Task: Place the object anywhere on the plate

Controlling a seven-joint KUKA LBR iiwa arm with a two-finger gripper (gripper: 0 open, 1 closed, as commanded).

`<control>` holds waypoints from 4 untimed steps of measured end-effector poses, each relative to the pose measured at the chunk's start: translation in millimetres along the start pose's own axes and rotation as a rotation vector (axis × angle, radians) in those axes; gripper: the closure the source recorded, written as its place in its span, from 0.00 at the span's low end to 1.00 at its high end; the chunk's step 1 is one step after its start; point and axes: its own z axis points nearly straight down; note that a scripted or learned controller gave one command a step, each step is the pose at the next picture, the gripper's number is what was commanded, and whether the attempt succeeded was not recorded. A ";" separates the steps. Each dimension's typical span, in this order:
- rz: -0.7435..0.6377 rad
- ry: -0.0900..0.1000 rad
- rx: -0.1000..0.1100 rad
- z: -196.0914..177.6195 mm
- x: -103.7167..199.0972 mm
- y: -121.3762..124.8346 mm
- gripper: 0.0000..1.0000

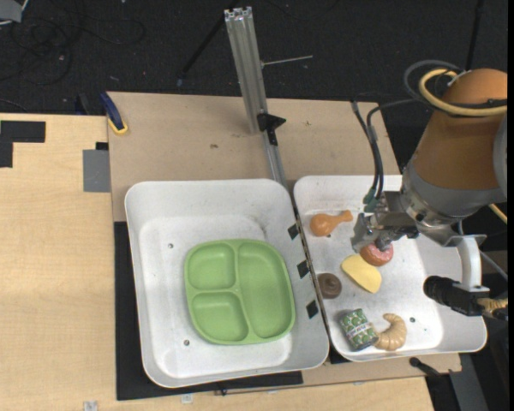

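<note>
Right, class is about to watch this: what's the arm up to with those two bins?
The arm's gripper is down in the right bin, over a pink doughnut-like toy. Whether it grips the toy is unclear. Around it lie an orange drumstick, a yellow wedge, a brown disc, a green packet and a croissant. The green divided plate sits in the left bin, with no toy on it.

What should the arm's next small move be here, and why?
Probably a short lift straight up. The claw sits low in the right bin over the pink donut, while the green plate lies in the left bin. Rising first would show whether the donut comes along before crossing over.
</note>
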 end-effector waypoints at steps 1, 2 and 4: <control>0.001 0.000 0.000 4.3 48.0 -2.4 1.00; 0.000 -0.001 0.003 16.4 105.9 2.7 1.00; 0.003 -0.003 0.003 27.4 154.6 -2.2 0.00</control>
